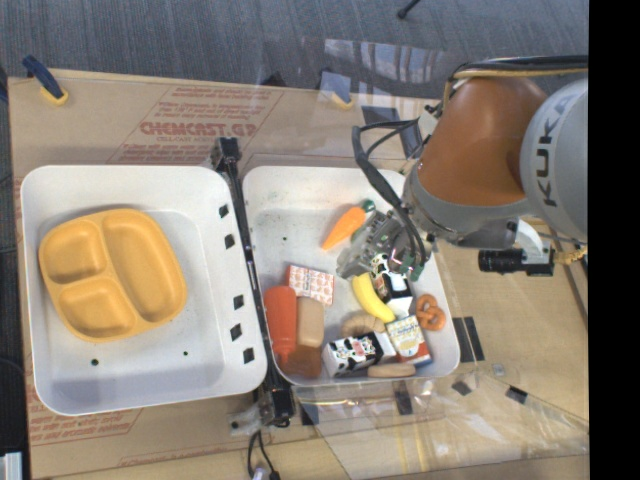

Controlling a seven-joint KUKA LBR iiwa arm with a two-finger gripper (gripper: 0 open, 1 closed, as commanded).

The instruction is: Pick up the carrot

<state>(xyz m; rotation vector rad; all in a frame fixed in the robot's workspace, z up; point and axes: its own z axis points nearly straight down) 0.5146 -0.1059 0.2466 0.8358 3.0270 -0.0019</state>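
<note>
The orange carrot (344,225) with a small green top lies tilted in the upper middle of the right bin (268,268). My gripper (378,251) hangs low in that bin, just right of and below the carrot, over the yellow banana (371,299). Nothing shows between its fingers, and the carrot rests apart from it on the bin floor. The grey and orange wrist (480,143) covers the bin's upper right corner.
The right bin also holds a red cylinder (281,318), a tan block (311,322), a red-and-white checked packet (311,283), a pretzel (430,312), and small cartons (405,336). A yellow divided plate (110,271) sits in the left bin (60,378).
</note>
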